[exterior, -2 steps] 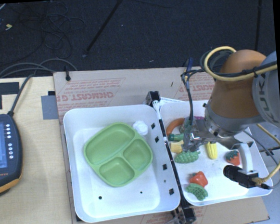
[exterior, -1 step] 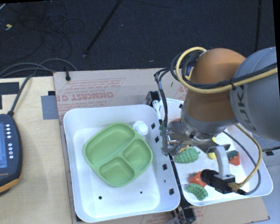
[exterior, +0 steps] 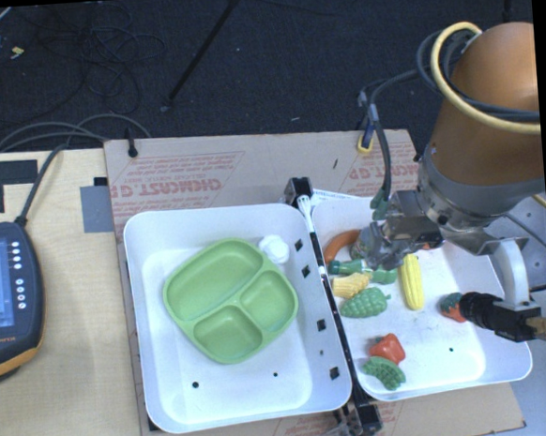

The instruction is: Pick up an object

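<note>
One end effector (exterior: 377,247) low over right bin (exterior: 496,364)

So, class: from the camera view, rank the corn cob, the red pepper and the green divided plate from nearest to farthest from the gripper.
Gripper sits over the right bin.
1. Corn cob, just to its right, same bin.
2. Red pepper, lower in that bin.
3. Green divided plate, in the left bin.

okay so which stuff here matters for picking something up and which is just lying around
Job: hand; corn cob; green bumpy piece; red pepper; right bin.
Lying about: green divided plate; left bin; pendant; cardboard.
</note>
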Action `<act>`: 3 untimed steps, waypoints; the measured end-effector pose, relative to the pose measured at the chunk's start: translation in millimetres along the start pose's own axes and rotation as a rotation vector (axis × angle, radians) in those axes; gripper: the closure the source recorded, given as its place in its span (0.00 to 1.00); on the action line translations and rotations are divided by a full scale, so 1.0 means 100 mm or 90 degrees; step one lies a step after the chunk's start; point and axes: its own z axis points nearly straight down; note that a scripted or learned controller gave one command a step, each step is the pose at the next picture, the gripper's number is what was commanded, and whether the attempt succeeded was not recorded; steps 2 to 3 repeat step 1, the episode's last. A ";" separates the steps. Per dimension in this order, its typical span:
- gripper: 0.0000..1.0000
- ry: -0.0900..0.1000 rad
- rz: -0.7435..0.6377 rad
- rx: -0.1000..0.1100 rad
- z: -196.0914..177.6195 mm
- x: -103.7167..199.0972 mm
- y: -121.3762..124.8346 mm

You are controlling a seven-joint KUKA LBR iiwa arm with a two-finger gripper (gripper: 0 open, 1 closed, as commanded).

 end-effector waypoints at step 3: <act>1.00 0.001 -0.006 0.003 -0.59 0.75 -0.04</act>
